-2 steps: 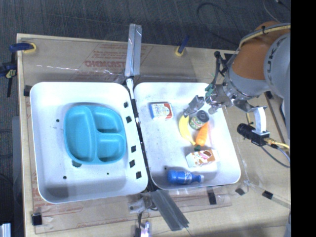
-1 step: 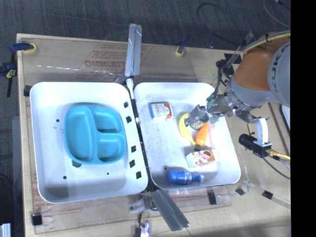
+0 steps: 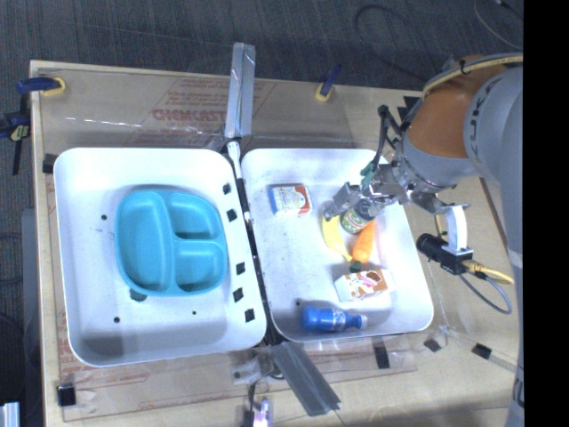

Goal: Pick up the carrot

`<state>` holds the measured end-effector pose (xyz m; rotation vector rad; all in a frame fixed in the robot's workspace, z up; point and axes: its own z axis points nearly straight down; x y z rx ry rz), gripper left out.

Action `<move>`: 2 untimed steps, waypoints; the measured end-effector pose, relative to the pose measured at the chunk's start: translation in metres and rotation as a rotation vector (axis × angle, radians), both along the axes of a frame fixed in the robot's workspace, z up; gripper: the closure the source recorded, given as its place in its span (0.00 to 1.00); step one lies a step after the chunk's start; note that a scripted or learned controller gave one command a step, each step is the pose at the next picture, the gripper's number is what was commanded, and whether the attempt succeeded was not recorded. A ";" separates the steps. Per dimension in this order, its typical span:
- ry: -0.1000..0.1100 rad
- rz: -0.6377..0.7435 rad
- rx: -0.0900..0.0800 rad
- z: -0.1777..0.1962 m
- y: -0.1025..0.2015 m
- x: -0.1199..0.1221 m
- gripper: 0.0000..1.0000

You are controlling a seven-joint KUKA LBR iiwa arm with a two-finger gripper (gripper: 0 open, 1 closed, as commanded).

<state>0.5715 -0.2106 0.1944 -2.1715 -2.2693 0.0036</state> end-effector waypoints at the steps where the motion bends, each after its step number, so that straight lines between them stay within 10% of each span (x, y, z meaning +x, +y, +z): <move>1: 0.000 -0.001 0.002 0.026 0.000 0.007 0.00; 2: 0.001 -0.008 0.001 -0.013 0.001 -0.028 0.00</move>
